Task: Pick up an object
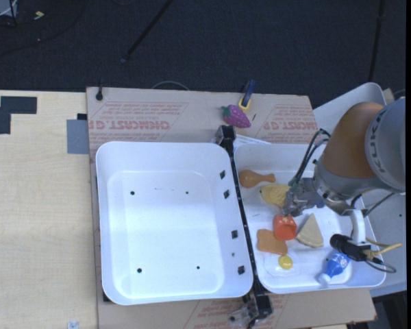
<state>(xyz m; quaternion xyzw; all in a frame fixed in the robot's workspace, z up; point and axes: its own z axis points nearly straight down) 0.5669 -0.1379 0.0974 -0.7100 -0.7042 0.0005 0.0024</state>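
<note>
Right bin [370, 279] with the gripper [296, 205] lowered among the toys; whether its fingers are open or closed cannot be told, as the wrist hides them. Directly under the gripper lies a red object [284, 227], compact, with no clear long axis. A yellow piece [274, 195] touches the gripper's left side. The drumstick-shaped toy [255, 178] lies with its long axis left to right, the thick end to the left. An orange slab [270, 242] and a tan wedge [311, 232] flank the red object. A blue-and-white item [334, 266] sits near the bin's near rim. The left bin [103, 204] offers open floor; the divider between the bins runs just left of the cluster.
</note>
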